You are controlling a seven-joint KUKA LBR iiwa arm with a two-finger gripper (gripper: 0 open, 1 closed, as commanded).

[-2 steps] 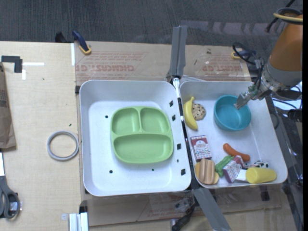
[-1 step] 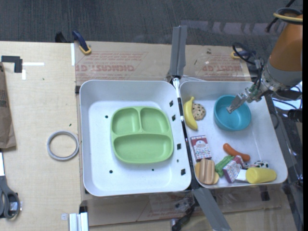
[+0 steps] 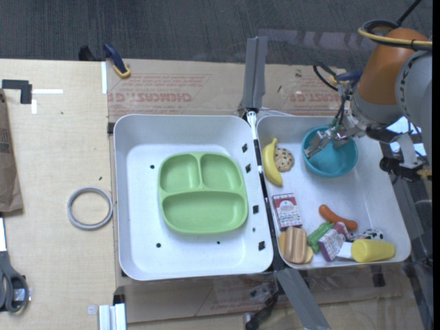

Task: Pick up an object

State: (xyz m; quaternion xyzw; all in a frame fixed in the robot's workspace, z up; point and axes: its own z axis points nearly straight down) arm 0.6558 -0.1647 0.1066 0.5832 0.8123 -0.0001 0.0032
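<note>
Teal and shallow, the bowl (image 3: 331, 154) is sitting at the back of the right bin (image 3: 388, 191), and the pincer (image 3: 323, 141) is hovering over its rim with its 2 fingers looking spread and nothing between them. The arm seems to be lining up a grasp; next it needs to be lowering until 1 finger is inside the rim, then closing.

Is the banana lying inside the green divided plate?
No, the banana lies in the right bin beside a cookie, while the green plate sits in the left bin.
</note>
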